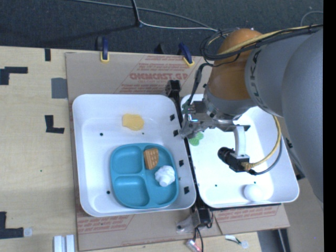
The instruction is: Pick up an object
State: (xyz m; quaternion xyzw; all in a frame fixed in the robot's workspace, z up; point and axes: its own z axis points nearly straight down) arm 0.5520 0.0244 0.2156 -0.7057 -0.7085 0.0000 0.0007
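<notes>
My gripper (192,126) hangs low at the left edge of the right bin (278,193), close to the divider between the bins. A small green object (196,138) lies just below it, partly hidden by the gripper's body. A white ball (257,192) rests near the right bin's front edge. In the left bin (86,114) lie a yellow lump (133,122) and a blue divided tray (126,188). The tray holds a brown waffle-like piece (151,158) and a white crumpled item (165,176).
The grey arm with its orange band (236,62) covers the back and right side of the right bin. A black fitting with a cable (233,159) hangs over that bin's middle. Both bins sit on cardboard (136,72) held by clamps.
</notes>
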